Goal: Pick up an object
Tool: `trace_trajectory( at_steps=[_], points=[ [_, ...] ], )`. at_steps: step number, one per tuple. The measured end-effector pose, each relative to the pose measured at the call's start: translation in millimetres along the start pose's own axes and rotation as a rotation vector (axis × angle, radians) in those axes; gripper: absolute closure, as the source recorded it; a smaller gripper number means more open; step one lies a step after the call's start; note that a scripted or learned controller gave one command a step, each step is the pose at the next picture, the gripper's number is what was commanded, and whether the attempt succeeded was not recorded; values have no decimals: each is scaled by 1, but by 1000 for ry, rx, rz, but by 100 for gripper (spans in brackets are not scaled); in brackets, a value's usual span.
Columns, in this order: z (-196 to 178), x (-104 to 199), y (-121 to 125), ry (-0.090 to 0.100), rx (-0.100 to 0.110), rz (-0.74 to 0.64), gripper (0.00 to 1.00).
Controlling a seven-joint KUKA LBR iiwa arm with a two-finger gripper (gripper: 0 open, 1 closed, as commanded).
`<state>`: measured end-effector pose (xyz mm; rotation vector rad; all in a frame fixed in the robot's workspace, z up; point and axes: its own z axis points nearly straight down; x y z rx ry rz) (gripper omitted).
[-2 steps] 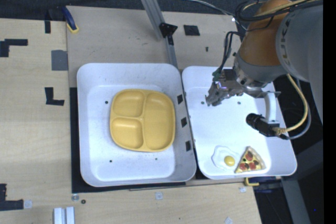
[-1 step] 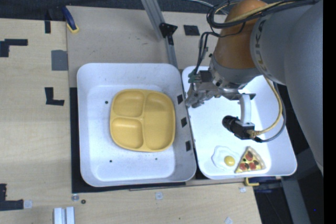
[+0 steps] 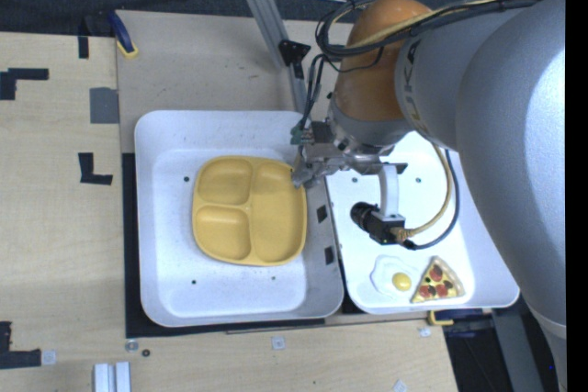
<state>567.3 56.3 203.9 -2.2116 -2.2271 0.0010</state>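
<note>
A: What are you looking at in the left bin [image 3: 156, 197]?

B: You have a yellow divided plate [image 3: 248, 209] lying flat near the bin's middle, pale mustard, rounded corners, three shallow compartments.

A: And the gripper [image 3: 308, 168]?

B: You'll find it at the plate's upper right edge, beside the wall between the bins. Its fingers are too hidden under the wrist for you to tell whether they are parted or closed.

A: Anything in the right bin [image 3: 487, 280]?

B: A toy fried egg [image 3: 395, 278] and a toy pizza slice [image 3: 438, 282] sit side by side near its front edge.
</note>
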Motion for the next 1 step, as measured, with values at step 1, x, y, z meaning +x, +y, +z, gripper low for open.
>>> trace_trajectory(
  at_steps=[1],
  points=[
    [-12, 44, 11, -1, -2, 1, 100]
  ],
)
